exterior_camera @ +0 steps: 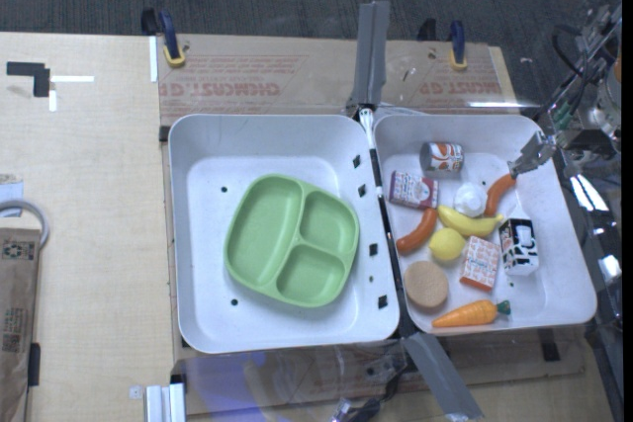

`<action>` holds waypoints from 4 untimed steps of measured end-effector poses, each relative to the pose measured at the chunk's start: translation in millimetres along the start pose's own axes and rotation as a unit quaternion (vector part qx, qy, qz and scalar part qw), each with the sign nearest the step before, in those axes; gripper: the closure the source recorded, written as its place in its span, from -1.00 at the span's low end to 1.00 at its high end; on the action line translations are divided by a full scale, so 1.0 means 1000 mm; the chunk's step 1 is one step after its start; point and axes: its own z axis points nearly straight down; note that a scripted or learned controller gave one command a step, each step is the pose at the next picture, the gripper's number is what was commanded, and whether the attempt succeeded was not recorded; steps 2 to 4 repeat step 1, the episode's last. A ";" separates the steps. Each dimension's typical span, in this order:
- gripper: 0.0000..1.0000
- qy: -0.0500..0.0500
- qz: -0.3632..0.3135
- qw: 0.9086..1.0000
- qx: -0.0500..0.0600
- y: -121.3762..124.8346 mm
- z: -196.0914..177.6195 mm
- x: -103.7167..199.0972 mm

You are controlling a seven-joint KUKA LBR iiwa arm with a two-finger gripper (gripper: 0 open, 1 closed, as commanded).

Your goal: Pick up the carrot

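From the overhead camera, the counter [89,212] carries two shallow white bins side by side: the left bin [198,153] holds a green divided plate [293,240], and the right bin [569,242] holds a jumble of play food. The carrot [465,314] lies on its side near the front edge of the right bin, its orange body pointing left and its green tip to the right, just in front of a round tan bun [428,284] and a small red-and-white carton [481,263]. Further back in that bin are a banana [471,221], a lemon [447,244], two sausages [417,230], a can [442,156] and a black-and-white carton [519,245]. The tool [529,156] hangs over the back right corner of the right bin, close to the upper end of one sausage, well apart from the carrot; whether it is open or closed cannot be made out at this size, and nothing is visibly held in it. The step in hand appears to be the approach, with the pick not yet made. The next move likely calls for travelling toward the front edge of the bin, lining up across the carrot's narrow width, and descending without nudging the bun or carton beside it.
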 end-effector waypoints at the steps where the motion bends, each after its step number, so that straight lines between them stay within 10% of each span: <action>1: -1.00 0.000 -0.154 0.988 0.000 -0.020 0.072 0.057; 4: -1.00 0.000 -0.154 0.988 0.000 -0.020 0.072 0.057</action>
